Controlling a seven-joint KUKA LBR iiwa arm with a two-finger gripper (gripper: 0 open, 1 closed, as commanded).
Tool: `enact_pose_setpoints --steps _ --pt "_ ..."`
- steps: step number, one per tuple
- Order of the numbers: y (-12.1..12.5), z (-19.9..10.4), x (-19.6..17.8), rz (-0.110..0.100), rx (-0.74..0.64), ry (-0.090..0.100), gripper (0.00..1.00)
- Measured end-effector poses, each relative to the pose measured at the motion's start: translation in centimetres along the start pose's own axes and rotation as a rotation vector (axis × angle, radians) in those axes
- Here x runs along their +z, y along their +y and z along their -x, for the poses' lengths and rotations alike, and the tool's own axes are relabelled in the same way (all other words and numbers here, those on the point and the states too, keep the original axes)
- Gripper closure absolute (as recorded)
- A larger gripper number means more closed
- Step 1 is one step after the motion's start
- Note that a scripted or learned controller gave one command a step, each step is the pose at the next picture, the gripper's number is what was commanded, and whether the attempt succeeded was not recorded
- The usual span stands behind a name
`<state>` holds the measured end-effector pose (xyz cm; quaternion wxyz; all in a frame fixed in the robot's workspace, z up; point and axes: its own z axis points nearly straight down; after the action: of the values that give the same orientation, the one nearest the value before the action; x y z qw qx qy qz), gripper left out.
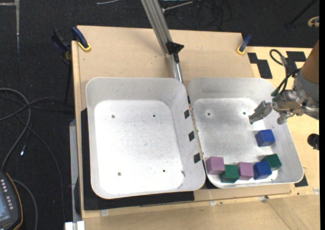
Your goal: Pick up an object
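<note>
Below the gripper (270, 115), toward the near rim of the right bin (223, 99), sits a lone blue cube (265, 138), the closest thing to grab. Its fingers are spread with nothing between them. Five more cubes crowd the near corner (242, 169), further off.

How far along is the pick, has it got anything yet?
Nothing looks picked yet. The gripper hangs open over the right bin, with nothing between its fingers. The lone blue cube sits just below it; five more cubes line the bin's near edge. Descent, grasp and lift all remain.
</note>
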<state>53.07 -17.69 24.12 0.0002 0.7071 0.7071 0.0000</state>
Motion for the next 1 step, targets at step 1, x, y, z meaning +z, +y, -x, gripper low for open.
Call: enact_pose_setpoints --steps 1 --pt "-3.13 4.66 14.58 0.003 0.0 0.003 0.0"
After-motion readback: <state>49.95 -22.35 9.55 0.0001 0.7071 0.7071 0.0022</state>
